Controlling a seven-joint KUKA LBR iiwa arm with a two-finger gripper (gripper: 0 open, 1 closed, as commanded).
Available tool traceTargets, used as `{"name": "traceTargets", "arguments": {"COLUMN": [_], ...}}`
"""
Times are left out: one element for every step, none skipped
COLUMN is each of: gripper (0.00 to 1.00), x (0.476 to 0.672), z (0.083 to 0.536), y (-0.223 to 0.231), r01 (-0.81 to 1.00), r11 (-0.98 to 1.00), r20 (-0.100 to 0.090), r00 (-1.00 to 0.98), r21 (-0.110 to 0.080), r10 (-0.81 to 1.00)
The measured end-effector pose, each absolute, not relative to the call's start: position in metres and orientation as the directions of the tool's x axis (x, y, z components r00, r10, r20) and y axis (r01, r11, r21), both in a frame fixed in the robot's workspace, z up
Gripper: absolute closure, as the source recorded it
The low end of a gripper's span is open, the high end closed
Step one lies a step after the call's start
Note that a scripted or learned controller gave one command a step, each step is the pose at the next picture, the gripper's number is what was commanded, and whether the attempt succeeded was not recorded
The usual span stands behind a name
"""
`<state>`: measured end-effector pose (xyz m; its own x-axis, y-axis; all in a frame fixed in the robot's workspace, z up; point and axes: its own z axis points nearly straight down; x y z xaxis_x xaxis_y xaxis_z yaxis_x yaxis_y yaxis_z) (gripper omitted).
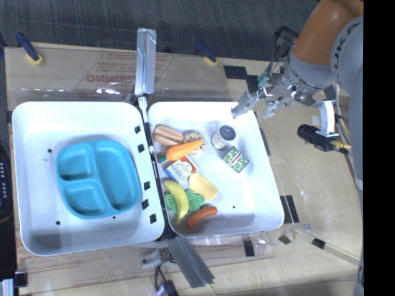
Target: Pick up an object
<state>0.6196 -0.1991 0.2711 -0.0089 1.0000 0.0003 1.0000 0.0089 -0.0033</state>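
Camera view: the gripper [242, 109] hovers over the right bin [266, 190]'s far right corner; whether its jaws are apart, I cannot tell; the small can [223, 135] and green carton [236, 160] lie just below; descending here risks striking the rim, I judge.

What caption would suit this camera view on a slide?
KUKA arm's gripper hovers at the right bin's top edge above toy food; blue divided tray lies in the left bin.
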Motion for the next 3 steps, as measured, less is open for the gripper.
{"name": "traceTargets", "arguments": {"gripper": [0.00, 0.00, 0.00], "x": [0.591, 0.562, 0.593], "z": [0.164, 0.250, 0.143], "y": [-0.157, -0.197, -0.158], "r01": [0.992, 0.940, 0.906], "r11": [0.127, 0.340, 0.423], "r20": [0.003, -0.004, 0.008], "r00": [-0.127, -0.340, -0.423], "r21": [-0.011, 0.003, -0.009], "r10": [0.992, 0.940, 0.906]}}
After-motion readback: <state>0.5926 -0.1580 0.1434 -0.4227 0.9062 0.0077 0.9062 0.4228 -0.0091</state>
